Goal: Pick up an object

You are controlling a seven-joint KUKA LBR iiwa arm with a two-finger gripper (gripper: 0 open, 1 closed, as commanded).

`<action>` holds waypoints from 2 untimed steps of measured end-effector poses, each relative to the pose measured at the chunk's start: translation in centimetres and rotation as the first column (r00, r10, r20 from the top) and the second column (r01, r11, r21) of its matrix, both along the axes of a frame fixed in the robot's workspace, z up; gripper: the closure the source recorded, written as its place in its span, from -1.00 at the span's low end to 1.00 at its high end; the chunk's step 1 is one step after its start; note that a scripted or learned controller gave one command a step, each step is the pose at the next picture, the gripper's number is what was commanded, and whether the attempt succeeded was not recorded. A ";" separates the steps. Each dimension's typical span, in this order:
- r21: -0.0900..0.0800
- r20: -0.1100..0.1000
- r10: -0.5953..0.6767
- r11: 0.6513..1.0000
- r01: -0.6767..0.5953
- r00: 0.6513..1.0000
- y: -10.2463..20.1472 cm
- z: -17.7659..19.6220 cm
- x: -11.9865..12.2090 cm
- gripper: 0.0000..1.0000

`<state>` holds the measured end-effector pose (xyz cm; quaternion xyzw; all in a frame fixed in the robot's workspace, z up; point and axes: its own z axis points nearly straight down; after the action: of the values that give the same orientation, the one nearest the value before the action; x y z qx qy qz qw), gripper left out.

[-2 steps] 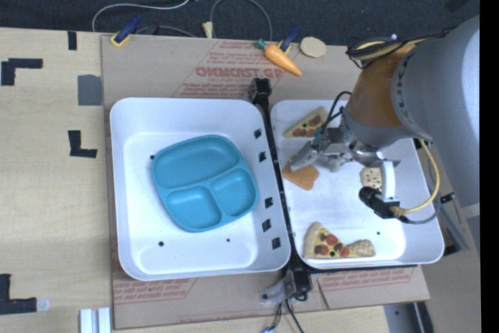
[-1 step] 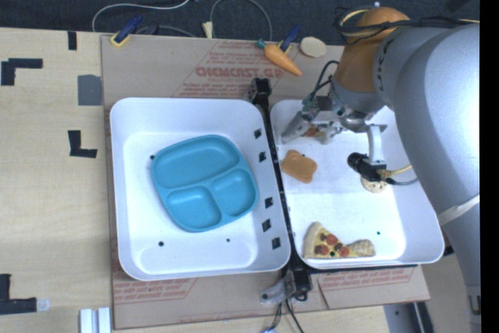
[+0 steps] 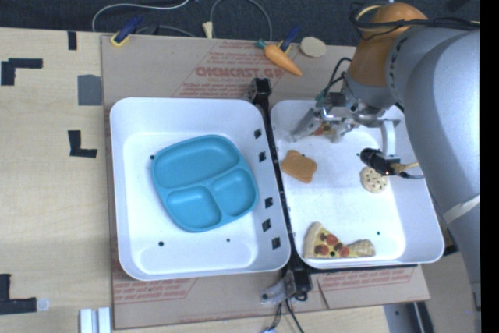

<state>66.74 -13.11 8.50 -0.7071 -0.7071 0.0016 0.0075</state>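
My gripper (image 3: 316, 133) hangs low over the far left part of the right bin (image 3: 413, 214), open, its two metal fingers splayed apart. A small reddish bit (image 3: 318, 129) shows between them; what it is I cannot tell. A brown toast piece (image 3: 299, 166) lies just in front of the gripper, apart from it. Further right a round chocolate-chip cookie (image 3: 373, 181) rests on the bin floor. A pizza slice (image 3: 337, 246) lies near the bin's front wall.
The left bin (image 3: 132, 168) holds a blue divided plate (image 3: 204, 182). Behind the bins, on the cardboard, lie a carrot (image 3: 281, 58) and a pale round piece (image 3: 313, 47). A black divider (image 3: 273, 175) runs between the bins. The arm covers the right bin's far right corner.
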 end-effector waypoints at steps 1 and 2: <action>-0.010 0.018 0.001 1.000 -0.001 1.000 -4.4 0.2 -1.2 -1.00; -0.014 0.006 0.006 1.000 -0.006 1.000 2.1 0.1 0.0 -1.00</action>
<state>66.78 -10.99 8.55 -0.7050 -0.7092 0.0046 0.0005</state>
